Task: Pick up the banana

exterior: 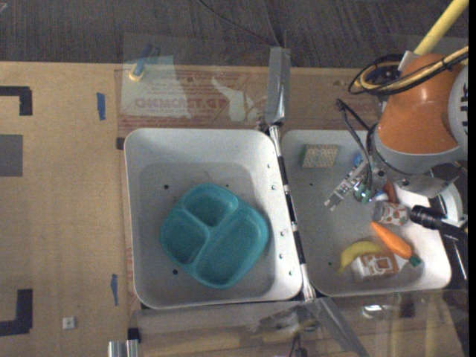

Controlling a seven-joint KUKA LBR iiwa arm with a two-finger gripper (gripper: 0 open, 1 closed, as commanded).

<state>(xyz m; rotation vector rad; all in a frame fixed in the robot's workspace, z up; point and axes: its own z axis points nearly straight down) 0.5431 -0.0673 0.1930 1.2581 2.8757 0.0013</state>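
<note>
The yellow banana (358,252) lies curved in the right bin (316,236), near its front edge. It touches a small white and orange carton (376,266) on its right. My gripper (346,187) hangs over the middle of the right bin, up and slightly left of the banana and well apart from it. Nothing shows in the gripper. The orange wrist band (416,117) covers the bin's far right corner.
An orange carrot (393,241) lies just right of the banana, with a small can (391,213) behind it. A green speckled block (320,155) sits at the right bin's back left. The left bin (149,199) holds a teal divided plate (214,233).
</note>
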